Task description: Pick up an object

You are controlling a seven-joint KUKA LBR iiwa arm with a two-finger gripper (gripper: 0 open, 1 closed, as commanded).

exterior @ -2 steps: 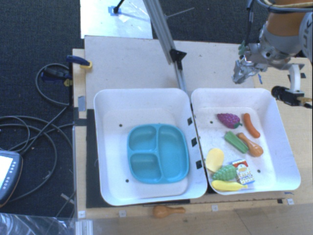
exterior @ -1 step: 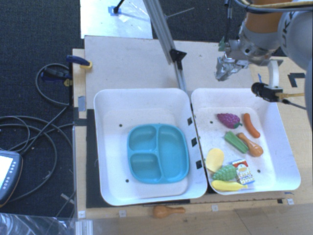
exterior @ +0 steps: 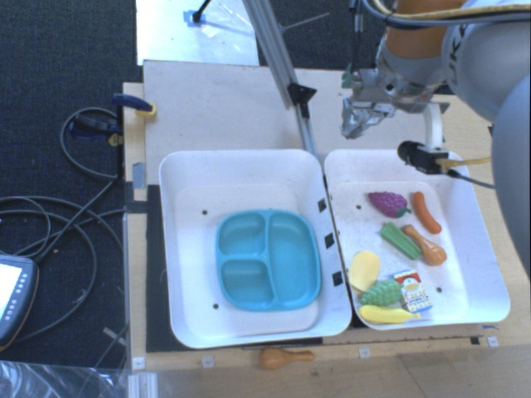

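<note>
My gripper [exterior: 358,125] hangs above the far rim of the right bin [exterior: 481,247], its tips pointing down with nothing between them. Below it in that bin lie a purple grape bunch [exterior: 387,202], an orange-red sausage [exterior: 427,212], a green pepper strip [exterior: 400,240], an orange drumstick [exterior: 426,246], a yellow chip [exterior: 364,269], a green bumpy fruit [exterior: 382,292], a small printed carton [exterior: 412,290] and a yellow banana [exterior: 387,313].
The left bin [exterior: 187,222] holds a blue divided plate [exterior: 268,259]. A slanted metal pole [exterior: 278,52] crosses the bench behind the bins. An orange toy [exterior: 286,356] lies on the bench in front. Cables and a blue clamp [exterior: 133,103] sit at the left.
</note>
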